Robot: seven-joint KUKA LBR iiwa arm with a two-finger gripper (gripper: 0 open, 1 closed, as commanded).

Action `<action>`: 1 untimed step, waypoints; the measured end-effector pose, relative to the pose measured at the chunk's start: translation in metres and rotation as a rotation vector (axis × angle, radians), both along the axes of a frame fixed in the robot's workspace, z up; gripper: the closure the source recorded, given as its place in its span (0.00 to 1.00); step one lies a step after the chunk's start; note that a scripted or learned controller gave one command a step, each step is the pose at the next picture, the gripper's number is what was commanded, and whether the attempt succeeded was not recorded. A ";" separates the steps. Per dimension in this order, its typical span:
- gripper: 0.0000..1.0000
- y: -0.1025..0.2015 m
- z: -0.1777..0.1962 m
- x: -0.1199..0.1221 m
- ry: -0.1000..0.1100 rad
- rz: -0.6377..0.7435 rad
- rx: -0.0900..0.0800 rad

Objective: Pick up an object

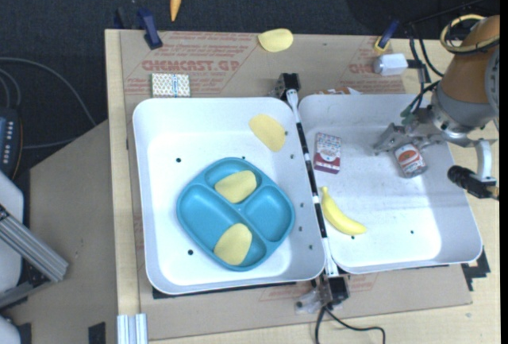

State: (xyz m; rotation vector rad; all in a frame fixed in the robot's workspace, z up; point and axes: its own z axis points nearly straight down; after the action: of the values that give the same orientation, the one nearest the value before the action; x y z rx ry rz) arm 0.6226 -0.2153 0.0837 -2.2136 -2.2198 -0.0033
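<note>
Here the small can (409,160) lies just below the fingers (401,140), spread apart.

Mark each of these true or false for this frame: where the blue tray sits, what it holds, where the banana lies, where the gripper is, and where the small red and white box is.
1. The blue tray sits in the left bin. True.
2. The blue tray holds three yellow pieces. False: two lie in its compartments; a third yellow piece lies on the bin floor beside it.
3. The banana lies in the right bin. True.
4. The gripper is over the left bin. False: it is over the right bin, at a small can.
5. The red and white box lies outside both bins. False: it lies in the right bin.
</note>
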 end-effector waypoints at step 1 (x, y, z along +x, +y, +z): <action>1.00 -0.001 0.011 0.001 -0.004 0.001 -0.005</action>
State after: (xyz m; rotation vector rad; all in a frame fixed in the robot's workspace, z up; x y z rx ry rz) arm 0.6236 -0.2165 0.0949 -2.2174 -2.2247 -0.0024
